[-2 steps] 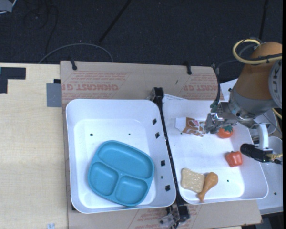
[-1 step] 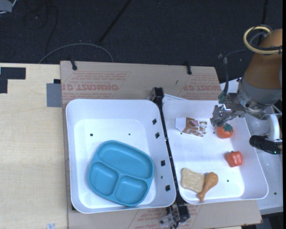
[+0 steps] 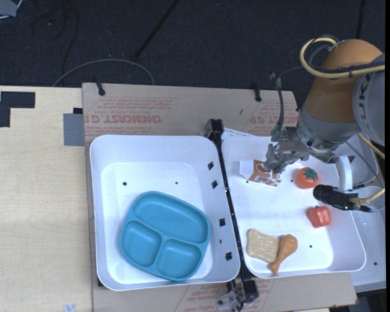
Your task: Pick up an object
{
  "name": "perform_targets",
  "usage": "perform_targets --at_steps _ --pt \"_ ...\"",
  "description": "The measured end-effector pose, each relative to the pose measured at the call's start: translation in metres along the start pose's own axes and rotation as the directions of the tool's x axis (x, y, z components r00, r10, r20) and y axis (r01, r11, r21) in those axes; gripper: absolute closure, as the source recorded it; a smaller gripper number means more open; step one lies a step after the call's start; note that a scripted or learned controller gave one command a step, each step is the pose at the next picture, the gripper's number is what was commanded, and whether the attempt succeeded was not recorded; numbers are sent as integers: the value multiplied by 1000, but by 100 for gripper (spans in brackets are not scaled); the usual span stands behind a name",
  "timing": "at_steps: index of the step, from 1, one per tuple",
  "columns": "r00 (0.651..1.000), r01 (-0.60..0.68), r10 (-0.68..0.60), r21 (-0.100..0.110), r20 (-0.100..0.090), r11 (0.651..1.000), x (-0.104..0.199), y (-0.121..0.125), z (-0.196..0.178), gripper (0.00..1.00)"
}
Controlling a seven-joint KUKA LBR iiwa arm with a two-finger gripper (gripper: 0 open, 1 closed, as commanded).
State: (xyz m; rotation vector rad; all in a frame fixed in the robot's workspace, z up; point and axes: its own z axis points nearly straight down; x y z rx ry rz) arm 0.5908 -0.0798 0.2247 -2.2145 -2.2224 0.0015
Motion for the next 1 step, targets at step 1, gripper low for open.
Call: perform_targets --at_steps 1 --pt "1000 0 0 -1 1 1000 44 6 -2 100"
